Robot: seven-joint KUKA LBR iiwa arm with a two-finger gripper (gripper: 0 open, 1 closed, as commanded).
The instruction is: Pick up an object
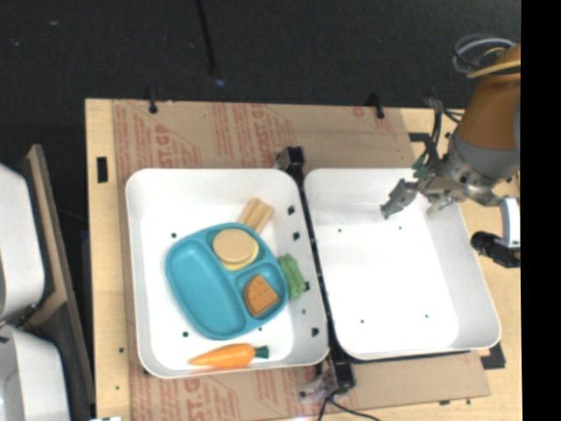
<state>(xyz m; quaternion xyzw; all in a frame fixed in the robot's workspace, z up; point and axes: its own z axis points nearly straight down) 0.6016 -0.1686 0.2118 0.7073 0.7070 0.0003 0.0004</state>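
A: Two white bins sit side by side on the bench, and every object lies in the left bin (140, 235), well apart from the gripper (399, 198).

B: Where is the gripper itself?

A: Over the far part of the right bin (456, 323), at the end of the grey arm (486, 121) with its orange band. Whether its fingers are apart or together I cannot tell; nothing shows between them.

B: What lies across from the fingers?

A: A blue divided tray (197, 292), far off to their left. A round tan biscuit (237, 246) sits in one of its compartments, and a brown waffle-like square (261, 295) in another. A pale wooden block (257, 213) pokes out at the tray's far edge, the side nearer the fingers. A green piece (292, 276) lies just beside the tray, against the bin wall closest to them.

B: And the carrot?

A: An orange carrot (226, 355) lies along the near wall of the left bin, the farthest of all from the fingers.
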